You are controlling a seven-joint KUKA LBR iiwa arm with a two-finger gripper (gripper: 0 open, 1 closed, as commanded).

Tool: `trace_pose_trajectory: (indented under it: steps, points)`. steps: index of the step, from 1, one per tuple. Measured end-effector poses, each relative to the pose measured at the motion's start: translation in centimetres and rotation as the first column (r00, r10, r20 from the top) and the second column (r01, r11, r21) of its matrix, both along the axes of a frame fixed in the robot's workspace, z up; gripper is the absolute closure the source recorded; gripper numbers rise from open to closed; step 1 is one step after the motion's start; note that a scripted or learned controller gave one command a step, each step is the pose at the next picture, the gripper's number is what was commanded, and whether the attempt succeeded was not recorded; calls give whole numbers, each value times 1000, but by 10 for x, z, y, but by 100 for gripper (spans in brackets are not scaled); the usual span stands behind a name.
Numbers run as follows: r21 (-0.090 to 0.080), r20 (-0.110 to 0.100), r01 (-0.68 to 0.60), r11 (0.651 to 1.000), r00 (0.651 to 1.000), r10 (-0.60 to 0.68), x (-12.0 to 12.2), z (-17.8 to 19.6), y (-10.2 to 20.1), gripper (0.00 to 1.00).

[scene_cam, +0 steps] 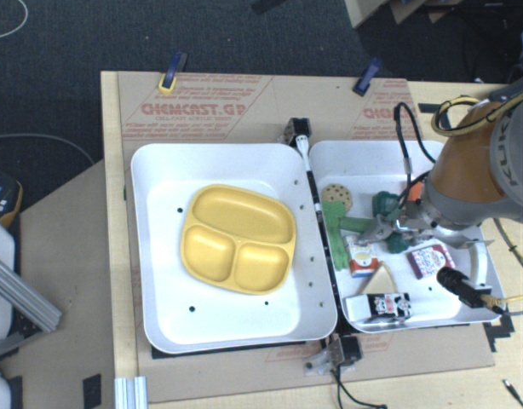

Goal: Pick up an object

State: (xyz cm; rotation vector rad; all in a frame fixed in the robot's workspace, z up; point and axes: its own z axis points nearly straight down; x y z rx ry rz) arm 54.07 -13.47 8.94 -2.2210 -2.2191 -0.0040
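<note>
Down in the right bin (364,153), my gripper (389,228) sits against a teal object (385,203), green-handled utensil (334,228) just beside it; spread or pinching, I can't tell.

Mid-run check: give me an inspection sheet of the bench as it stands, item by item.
Surface: brown printed board bearing the left bin and the right bin, side by side.
Job's things: in the right bin, a tan perforated disc, green strip, dark green piece, red-and-white carton, purple packet, tan wedge, black-and-white item.
Clutter: yellow divided plate, alone in the left bin.
Grippers: gripper low among the right bin's items; grasp cannot be judged.
Cables: black cable arcs over the right bin's far end.
Surroundings: dark carpet; blue clamps on the board's far edge.
</note>
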Motion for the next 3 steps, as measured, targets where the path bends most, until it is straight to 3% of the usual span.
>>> trace_pose_trajectory:
  steps: [1, 3]
  points:
    - [-5, 10, 0, 1000, 1000, 1, 2, 14, -1, 100]
    - [-5, 5, -1, 1000, 1000, 1, 9, 108, -7, 100]
